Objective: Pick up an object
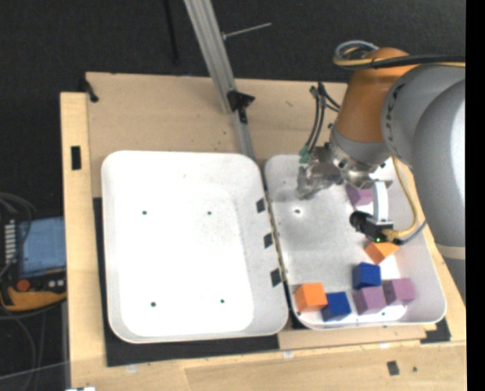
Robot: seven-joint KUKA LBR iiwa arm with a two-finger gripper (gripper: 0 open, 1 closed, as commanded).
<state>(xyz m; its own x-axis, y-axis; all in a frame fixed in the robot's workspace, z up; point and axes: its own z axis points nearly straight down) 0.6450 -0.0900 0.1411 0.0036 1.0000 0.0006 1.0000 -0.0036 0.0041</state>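
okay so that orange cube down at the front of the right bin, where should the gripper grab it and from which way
Come straight down on the orange cube and pinch its near and far faces, probably. Its top is exposed. The bin wall crowds its left side and a blue cube sits close on its right, so closing left to right looks cramped.

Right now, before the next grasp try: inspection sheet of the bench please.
Surface: wooden bench bearing left bin and right bin side by side.
Job's things: in the right bin's near corner, orange cube, blue cubes, purple cubes; another orange block and purple block partly hidden by the arm.
Clutter: nothing seen.
Grippers: pincer over the right bin's far end.
Cables: wires along the wrist.
Surroundings: metal post; blue device left of the bench.
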